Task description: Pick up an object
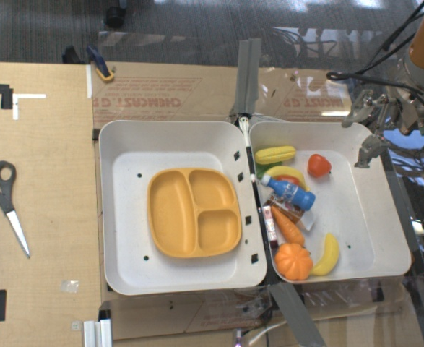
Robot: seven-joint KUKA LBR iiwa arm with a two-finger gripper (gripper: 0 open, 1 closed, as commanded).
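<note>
A yellow divided tray (195, 212) with 3 compartments lies in the middle of the left bin (118, 194), while the right bin (370, 230) crowds its toys along its left wall: a corn cob (276, 154), a blue bottle (291, 192) overlapping half-hidden items, a carrot (287, 227), a small pumpkin (293, 261), plus a tomato (318, 165) and banana (327, 254) nearer the middle. At the right bin's far right corner the gripper (370, 150) hangs above the rim, away from every toy, tangled in cables and cut by the frame, so its opening cannot be made out and nothing shows in its grasp.

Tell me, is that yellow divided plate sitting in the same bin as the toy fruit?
No, the yellow divided plate lies alone in the left bin, while the banana and the tomato lie in the right bin.
</note>
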